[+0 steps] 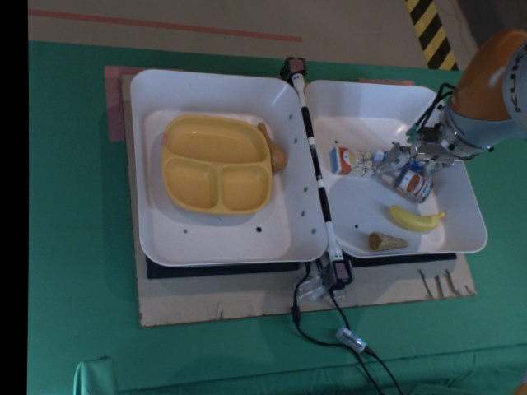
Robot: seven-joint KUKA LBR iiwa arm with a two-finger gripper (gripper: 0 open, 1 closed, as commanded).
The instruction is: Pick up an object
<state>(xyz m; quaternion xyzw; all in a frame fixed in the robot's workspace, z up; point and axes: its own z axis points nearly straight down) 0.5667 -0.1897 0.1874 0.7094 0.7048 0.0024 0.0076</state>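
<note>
Two white bins sit side by side on the counter (pixel 74 220). In the right bin (pixel 362 105) we see the gripper (pixel 405 164) low, just over a small can (pixel 414 182), with a carton (pixel 351 160) beside it; we cannot tell its state. A banana (pixel 416 218) and a cone (pixel 385 241) lie nearer the front wall. The left bin (pixel 214 245) holds a yellow divided tray (pixel 216 164).

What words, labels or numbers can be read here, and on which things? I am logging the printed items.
"KU": dark letters on the orange band of the arm, cut off at the picture's edge.
Small white carton with red and blue print: too blurred to read.
Small can with a blue and red label: too blurred to read.
</note>
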